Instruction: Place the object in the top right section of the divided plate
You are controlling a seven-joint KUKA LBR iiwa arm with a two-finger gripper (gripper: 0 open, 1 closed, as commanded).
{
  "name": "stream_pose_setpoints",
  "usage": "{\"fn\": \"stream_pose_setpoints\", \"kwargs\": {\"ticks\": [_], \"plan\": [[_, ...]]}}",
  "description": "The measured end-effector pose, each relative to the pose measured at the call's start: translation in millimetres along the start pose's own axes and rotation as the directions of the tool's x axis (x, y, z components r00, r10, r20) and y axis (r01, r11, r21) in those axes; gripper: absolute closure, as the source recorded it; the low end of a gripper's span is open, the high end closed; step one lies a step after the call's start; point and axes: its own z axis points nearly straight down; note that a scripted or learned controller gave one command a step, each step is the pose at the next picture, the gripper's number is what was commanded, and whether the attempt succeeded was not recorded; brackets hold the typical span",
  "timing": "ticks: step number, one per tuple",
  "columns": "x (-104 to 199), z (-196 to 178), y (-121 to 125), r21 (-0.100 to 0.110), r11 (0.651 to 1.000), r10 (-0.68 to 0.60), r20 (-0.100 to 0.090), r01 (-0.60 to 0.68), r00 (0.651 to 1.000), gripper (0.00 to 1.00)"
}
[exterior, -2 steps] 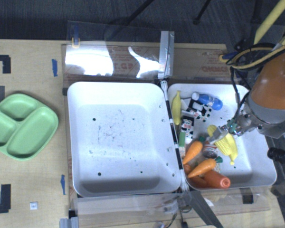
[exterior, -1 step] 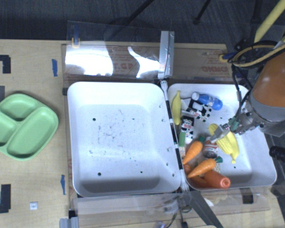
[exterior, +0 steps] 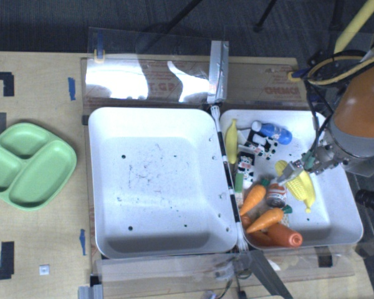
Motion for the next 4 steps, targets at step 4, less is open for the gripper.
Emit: {"fn": "stream_pose_setpoints", "kwargs": {"ticks": [4], "plan": [[-0.2, 0.6, -4.5, 0.001, 0.998, 0.064, 0.0, -0.064, 0.998, 1.0]]}}
